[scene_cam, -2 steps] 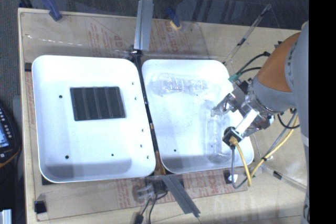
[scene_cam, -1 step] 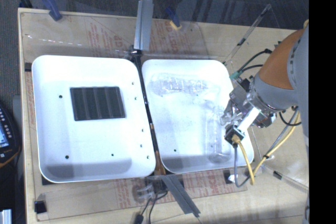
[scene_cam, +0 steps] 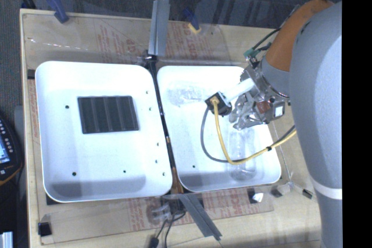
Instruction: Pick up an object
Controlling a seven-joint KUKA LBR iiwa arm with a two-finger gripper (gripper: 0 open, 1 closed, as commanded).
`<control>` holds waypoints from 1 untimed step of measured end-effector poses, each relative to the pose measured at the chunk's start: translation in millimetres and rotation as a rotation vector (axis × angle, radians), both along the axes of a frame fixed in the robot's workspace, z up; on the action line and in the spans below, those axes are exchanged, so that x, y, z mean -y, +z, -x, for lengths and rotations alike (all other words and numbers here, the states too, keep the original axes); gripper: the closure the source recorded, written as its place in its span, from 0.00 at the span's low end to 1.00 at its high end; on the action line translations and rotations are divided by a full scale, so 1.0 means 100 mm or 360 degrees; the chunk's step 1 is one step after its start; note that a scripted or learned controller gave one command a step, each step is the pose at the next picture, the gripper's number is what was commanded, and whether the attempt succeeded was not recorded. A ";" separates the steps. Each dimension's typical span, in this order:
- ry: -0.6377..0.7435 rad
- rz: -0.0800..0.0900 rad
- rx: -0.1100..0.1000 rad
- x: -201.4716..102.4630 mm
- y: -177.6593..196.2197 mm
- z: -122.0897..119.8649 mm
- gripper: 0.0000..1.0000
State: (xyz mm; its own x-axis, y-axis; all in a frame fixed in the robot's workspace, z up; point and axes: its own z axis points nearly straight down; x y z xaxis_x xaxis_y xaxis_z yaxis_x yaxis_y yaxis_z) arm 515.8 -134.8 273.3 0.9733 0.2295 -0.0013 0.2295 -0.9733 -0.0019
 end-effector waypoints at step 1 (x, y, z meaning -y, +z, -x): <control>-0.0001 -0.0001 -0.0001 0.00 0.00 0.00 0.00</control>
State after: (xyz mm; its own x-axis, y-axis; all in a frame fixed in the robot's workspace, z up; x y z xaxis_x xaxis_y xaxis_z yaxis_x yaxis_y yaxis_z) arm 515.6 -134.9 273.1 0.9735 0.2287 -0.0018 0.2287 -0.9735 -0.0027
